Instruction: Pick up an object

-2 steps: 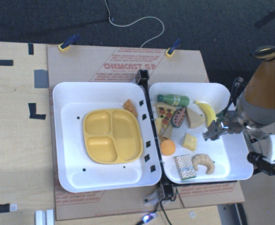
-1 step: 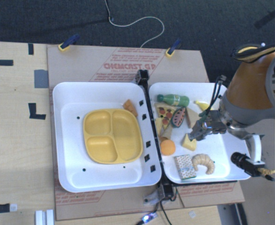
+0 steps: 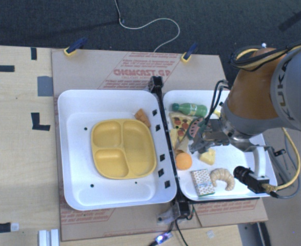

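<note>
A wide sheet of brown cardboard (image 3: 140, 73) covers the middle of the bench, held at its top edge by two blue-and-yellow clamps (image 3: 75, 46). On it sit two shallow white plastic bins side by side. The left bin (image 3: 71, 152), at the centre of the frame, holds a yellow plastic plate with three compartments (image 3: 123, 148), and a small orange-brown food piece (image 3: 143, 118) lies just beside the plate's upper right corner. The grey arm with its orange band (image 3: 258, 94) comes in from the right and hangs over the right bin (image 3: 222, 193), covering much of it. Its dark two-finger gripper (image 3: 199, 137) is low over the bin's middle, just beside a toy pizza slice (image 3: 180, 126); how far the gripper is open, and whether it has hold of anything, I cannot tell from here. A green plastic bottle (image 3: 189, 108) lies on its side along the bin's upper part. Lower down are a tan toy croissant (image 3: 223, 177), a small printed packet (image 3: 203, 182) touching its left side, an orange ball (image 3: 183, 161) near the bin's left wall, and a pale yellow cheese wedge (image 3: 207, 157) just below the gripper.
</note>
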